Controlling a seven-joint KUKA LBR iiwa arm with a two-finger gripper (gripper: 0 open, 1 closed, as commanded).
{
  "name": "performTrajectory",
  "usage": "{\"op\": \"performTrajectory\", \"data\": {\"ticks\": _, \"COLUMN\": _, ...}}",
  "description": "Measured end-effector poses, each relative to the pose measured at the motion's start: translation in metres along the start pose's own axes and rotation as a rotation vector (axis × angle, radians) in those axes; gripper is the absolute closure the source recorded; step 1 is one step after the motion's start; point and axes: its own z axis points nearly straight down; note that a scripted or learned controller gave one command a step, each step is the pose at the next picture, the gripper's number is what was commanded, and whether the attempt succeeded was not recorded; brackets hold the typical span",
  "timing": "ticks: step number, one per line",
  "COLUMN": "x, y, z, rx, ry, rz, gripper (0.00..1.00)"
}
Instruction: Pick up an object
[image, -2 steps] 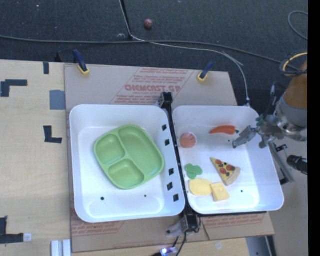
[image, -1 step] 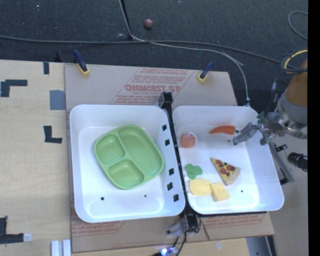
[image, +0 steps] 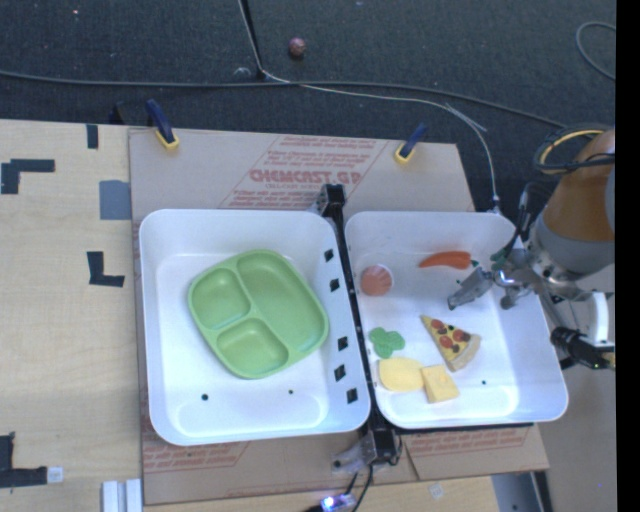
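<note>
Orange chili (image: 444, 260) lies just beside my gripper (image: 468, 296), fingers apparently spread and empty, so I'd descend squarely over it.

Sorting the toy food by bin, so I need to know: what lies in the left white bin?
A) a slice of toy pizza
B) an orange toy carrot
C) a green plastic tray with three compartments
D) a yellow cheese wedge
C: the green plastic tray with three compartments lies alone in the left white bin; the toy foods are all in the right white bin.
</note>
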Motion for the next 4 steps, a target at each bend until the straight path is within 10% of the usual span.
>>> {"op": "performTrajectory", "data": {"ticks": 2, "x": 0.010, "y": 0.003, "z": 0.065, "rx": -0.007, "ry": -0.003, "rz": 0.001, "gripper": 0.00}}
{"op": "performTrajectory", "data": {"ticks": 3, "x": 0.012, "y": 0.005, "z": 0.053, "rx": -0.012, "ry": 0.000, "rz": -0.001, "gripper": 1.00}}
{"op": "performTrajectory", "data": {"ticks": 4, "x": 0.013, "y": 0.003, "z": 0.010, "rx": -0.009, "ry": -0.002, "rz": 0.000, "gripper": 1.00}}
